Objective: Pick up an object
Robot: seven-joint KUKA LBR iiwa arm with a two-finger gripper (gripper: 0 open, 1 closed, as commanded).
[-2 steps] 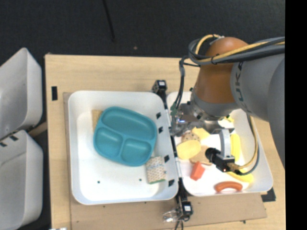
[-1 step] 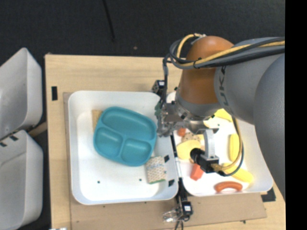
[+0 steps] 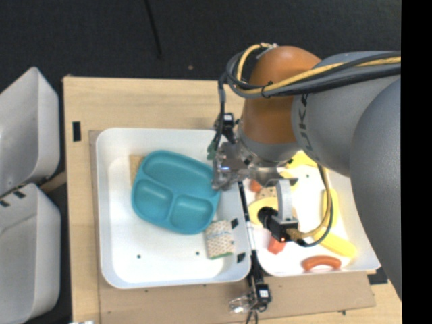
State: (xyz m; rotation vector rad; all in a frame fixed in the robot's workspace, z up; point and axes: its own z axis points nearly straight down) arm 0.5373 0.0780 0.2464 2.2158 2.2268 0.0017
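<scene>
A blue divided plate [image 3: 172,194] lies tilted in the left bin [image 3: 115,248], over a tan flat piece [image 3: 136,165] that peeks out at its upper left. My gripper [image 3: 222,174] hangs low over the plate's right rim, close to the wall between the two bins. A small speckled block [image 3: 219,239] lies near the left bin's lower right corner. The arm's large orange and grey body covers much of the right bin [image 3: 351,265].
In the right bin I see an orange ring [image 3: 320,264] at the front, a yellow curved thing [image 3: 341,248] beside it, a small red-orange thing [image 3: 275,246] and a yellow piece [image 3: 299,160] under the arm. White padded shapes [image 3: 23,154] stand left of the bench.
</scene>
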